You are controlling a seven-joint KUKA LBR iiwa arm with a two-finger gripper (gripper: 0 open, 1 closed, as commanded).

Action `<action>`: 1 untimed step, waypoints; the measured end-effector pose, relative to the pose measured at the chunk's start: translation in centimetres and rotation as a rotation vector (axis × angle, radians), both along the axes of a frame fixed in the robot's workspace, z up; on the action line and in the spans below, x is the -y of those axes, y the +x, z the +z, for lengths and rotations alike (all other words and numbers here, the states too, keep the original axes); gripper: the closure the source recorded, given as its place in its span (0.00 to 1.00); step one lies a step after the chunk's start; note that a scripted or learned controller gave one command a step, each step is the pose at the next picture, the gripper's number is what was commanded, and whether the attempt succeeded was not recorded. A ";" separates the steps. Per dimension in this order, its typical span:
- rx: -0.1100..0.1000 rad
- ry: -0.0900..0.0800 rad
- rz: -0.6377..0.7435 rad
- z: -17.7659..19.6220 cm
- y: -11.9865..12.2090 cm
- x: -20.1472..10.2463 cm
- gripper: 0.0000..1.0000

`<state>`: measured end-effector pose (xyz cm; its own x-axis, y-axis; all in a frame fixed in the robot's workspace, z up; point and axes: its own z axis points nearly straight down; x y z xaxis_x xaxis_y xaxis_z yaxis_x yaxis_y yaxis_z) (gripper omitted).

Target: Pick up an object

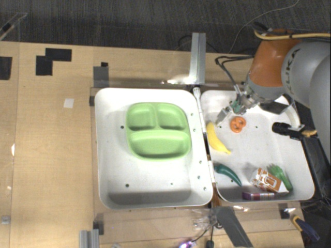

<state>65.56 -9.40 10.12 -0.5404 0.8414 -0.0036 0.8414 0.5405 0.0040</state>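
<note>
Yellow banana (217,140), tip lower-right

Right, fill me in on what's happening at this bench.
A grey robot arm reaches in over the right bin, with its gripper low near the far left part, close to a small orange round thing. A banana, a green pepper and a small packet lie untouched there. The left bin holds a green divided plate.

Both white bins (108,154) look like smooth plastic with a soft sheen. In the left bin, the green divided plate (156,129) is matt plastic. The worktop (46,154) around the bins is pale, matt wood. Behind them stands a brushed-metal post (198,56).
</note>
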 end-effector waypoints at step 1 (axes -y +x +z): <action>0.005 -0.002 0.456 8.7 -3.1 -3.7 0.00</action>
<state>62.46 -5.73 18.79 -0.8560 0.5170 -0.0086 0.5169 0.8560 0.0059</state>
